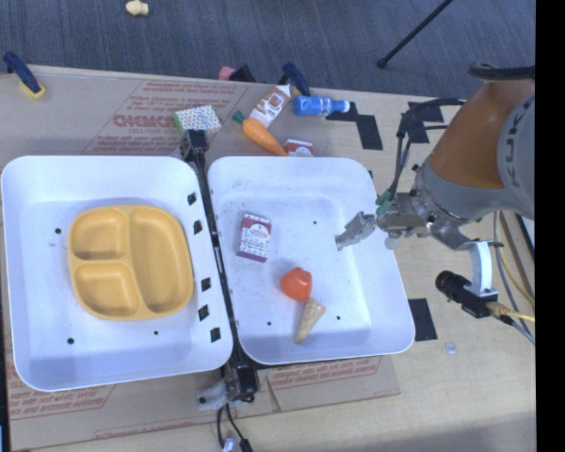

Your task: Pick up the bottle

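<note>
Blue bottle (319,106) lies flat, cap pointing right

Red print reading "CHEMC…" on the cardboard sheet (137,121); remainder illegible.

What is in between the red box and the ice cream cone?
In the camera view, an orange-red ball lies between the red box and the cone, by the cone's top.
</note>
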Tool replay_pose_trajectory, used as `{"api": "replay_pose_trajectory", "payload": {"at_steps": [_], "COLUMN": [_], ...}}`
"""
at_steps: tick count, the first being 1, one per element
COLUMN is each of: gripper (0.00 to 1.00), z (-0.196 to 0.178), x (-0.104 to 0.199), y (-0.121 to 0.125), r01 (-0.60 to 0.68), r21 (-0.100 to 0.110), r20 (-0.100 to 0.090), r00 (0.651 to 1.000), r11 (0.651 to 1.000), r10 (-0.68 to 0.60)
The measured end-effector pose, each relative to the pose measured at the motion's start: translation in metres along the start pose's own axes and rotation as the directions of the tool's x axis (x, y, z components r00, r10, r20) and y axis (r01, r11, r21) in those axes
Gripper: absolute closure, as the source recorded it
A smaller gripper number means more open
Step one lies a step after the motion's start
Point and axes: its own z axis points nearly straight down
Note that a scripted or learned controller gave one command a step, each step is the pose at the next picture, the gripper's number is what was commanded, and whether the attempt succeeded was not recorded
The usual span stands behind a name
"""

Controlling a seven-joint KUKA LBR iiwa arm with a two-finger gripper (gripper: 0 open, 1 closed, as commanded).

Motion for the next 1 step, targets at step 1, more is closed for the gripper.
{"api": "replay_pose_trajectory", "payload": {"at_steps": [1], "gripper": [0.0], "z": [-0.0496], "x": [0.0346], "y": [0.005], "r01": [-0.384], "r21": [-0.002], "r20": [0.0], "r00": [0.923], "r11": [0.923], "r10": [0.384]}}
